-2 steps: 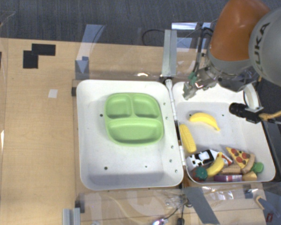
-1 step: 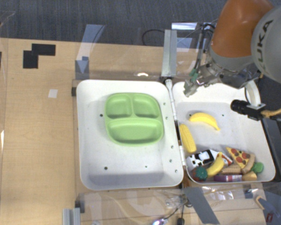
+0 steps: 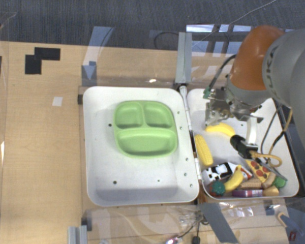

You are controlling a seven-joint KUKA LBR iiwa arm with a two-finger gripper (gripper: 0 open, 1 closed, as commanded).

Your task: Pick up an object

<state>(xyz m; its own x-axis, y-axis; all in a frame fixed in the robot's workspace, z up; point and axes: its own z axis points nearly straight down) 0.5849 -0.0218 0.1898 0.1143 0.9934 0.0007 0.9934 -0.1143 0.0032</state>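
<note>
Gripper of mine hangs just above a banana; whether it's spread, I cannot tell. Corn lies below-left, toys crowd beyond.

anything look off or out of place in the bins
Nothing looks spilled or broken. The green divided plate lies flat in the left bin. The toys, among them a banana and a corn cob, are heaped at the near end of the right bin, all inside its rim. The pincer hangs just above the banana.
</note>
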